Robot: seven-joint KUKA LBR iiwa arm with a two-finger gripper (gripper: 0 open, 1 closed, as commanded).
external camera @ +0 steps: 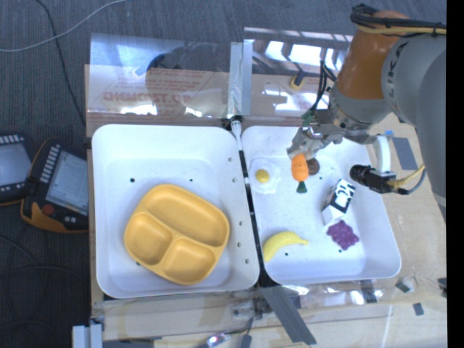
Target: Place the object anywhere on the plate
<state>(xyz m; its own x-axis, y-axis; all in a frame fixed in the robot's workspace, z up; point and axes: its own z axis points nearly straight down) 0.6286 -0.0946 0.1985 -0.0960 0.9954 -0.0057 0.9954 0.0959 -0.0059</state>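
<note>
Hanging between the gripper's [302, 154] closed fingers, an orange carrot [299, 170] with a green tip points down over the right bin [377, 259]; the yellow plate [176, 232] sits far left, across the rims.

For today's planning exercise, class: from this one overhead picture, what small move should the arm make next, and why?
Probably a short lift straight up. The gripper sits at the top of the orange toy carrot in the right white bin, while the yellow three-compartment plastic plate lies in the left white bin. Rising first would show whether the carrot comes along, then let it clear the wall between the bins.
</note>
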